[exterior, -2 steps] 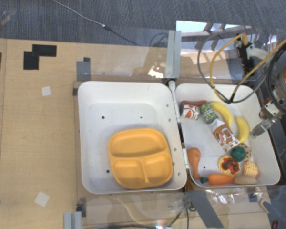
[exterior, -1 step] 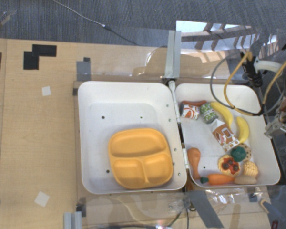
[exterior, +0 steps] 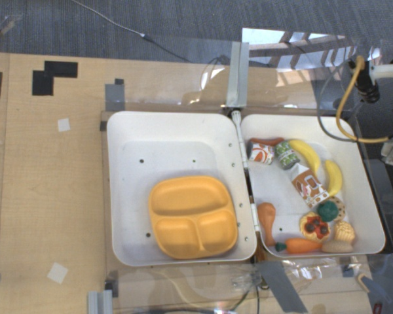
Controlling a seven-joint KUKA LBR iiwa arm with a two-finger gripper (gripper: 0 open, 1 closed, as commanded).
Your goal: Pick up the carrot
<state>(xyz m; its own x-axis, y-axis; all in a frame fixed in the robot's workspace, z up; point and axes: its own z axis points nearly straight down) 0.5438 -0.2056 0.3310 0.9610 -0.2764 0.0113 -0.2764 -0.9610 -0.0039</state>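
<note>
- The carrot [exterior: 302,246] lies at the right bin's [exterior: 373,205] near wall, its leafy end tucked against a pear-shaped orange piece [exterior: 267,218]
- A pale lump [exterior: 338,246] beside it is too blurred to name
- Small packets [exterior: 261,152] at the far corner carry labels too small to read
- The yellow cable [exterior: 344,110] runs off behind dark hardware at the right edge

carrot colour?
Orange with a green top, the carrot in the camera view.

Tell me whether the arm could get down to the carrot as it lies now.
Probably yes, but tightly: the carrot lies uncovered from above, yet it sits against the right bin's near wall, with the pizza slice crowding it.
</note>
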